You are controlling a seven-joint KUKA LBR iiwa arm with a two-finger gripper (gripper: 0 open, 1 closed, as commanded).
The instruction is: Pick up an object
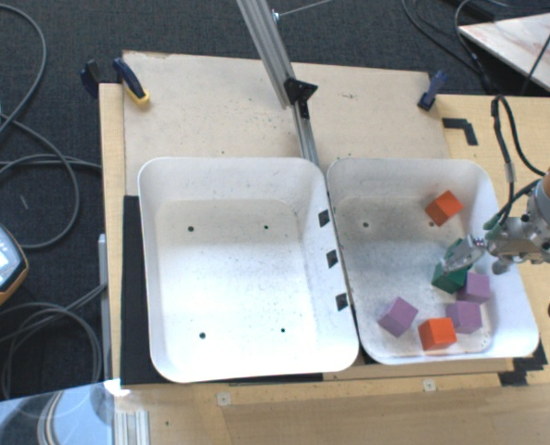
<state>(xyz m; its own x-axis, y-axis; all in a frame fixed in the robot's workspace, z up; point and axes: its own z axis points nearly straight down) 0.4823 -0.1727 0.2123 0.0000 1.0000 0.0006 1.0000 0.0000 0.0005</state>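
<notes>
Sitting just under the gripper (pixel 462 253) in the right bin (pixel 386 184) — green block (pixel 449 279), finger state hidden.

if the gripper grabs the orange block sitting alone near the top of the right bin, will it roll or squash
The small orange cube-shaped block has flat faces, so it will likely slide rather than roll. It looks rigid, probably holding its shape. It seems light for its size.

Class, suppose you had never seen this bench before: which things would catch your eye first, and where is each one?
The bright blocks in the right bin stand out: an orange block near its far side, and another orange block among purple ones near its front edge. Next comes the end effector, reaching in from the right and poised over a green block.
</notes>
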